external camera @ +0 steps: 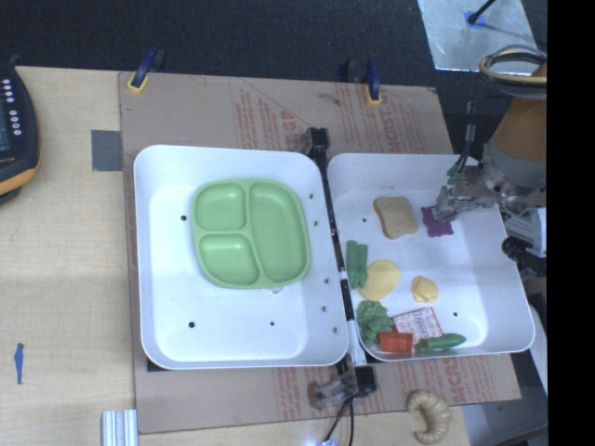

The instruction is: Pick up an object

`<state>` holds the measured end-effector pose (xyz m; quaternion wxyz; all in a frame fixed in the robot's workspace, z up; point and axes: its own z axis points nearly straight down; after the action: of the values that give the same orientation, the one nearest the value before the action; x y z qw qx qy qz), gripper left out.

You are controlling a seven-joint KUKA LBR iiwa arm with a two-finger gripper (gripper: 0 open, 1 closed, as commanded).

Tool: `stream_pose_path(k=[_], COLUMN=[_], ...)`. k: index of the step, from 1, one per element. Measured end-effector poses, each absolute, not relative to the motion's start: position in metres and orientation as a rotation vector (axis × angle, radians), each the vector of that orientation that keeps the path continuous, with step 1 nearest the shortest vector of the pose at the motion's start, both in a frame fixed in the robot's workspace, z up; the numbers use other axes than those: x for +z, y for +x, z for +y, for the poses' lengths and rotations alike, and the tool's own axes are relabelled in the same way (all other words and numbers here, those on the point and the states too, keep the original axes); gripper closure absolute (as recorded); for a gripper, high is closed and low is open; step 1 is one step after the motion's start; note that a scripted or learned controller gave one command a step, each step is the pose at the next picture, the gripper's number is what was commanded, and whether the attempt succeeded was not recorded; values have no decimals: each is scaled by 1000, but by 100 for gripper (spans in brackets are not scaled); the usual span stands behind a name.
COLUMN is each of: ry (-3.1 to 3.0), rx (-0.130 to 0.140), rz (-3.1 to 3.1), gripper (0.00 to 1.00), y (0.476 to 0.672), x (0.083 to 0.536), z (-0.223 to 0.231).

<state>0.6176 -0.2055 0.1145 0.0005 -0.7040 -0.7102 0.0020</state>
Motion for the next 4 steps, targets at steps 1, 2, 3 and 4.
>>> stream_pose_path(k=[1, 2, 3, 4], ry=[-2210, -2217, -2216, -2216], rx=[7, 3, -1, 0], rz=[-2230, -2223, -2228, -2227], gripper=[0, 0, 100, 0], y=[617, 610, 612, 612], x=[114, 93, 106, 105], z=[-205, -212, -212, -212])
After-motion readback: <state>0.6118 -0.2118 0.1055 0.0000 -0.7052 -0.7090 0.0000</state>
